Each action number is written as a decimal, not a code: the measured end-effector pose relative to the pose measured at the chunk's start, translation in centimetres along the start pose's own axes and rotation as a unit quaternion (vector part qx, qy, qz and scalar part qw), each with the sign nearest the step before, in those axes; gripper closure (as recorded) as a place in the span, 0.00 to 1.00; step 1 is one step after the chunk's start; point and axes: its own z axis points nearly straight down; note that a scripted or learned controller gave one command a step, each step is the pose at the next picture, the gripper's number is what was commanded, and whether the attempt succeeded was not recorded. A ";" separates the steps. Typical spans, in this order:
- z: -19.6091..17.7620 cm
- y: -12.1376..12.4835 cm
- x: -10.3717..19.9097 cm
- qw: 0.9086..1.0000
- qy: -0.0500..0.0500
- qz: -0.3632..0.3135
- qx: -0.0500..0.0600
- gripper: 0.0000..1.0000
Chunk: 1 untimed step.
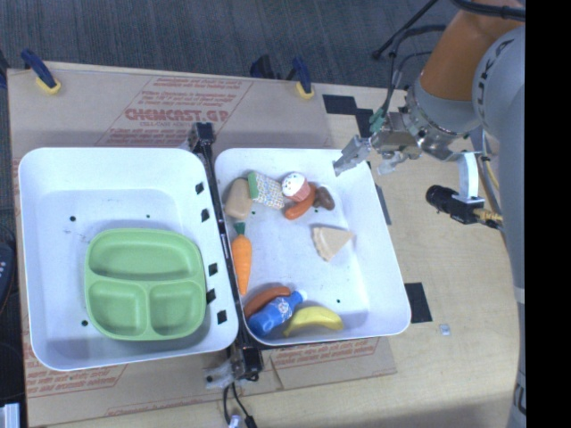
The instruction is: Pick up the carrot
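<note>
The carrot [241, 258] is orange with a small green top and lies lengthwise near the left wall of the right bin [379, 275]. My gripper [355, 157] hovers over the bin's far right corner, well up and to the right of the carrot. Its fingers [346, 161] point down-left with nothing between them.
The right bin also holds a banana [314, 319], a blue bottle [272, 313], a red sausage [265, 296], a bread wedge [330, 241], a potato-like piece [237, 201] and several small toys at the back [294, 192]. A green divided plate [143, 283] sits in the left bin [53, 185].
</note>
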 end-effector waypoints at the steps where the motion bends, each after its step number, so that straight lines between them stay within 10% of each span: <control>1: 9.1 -3.7 5.7 0.999 0.001 0.032 0.001 0.00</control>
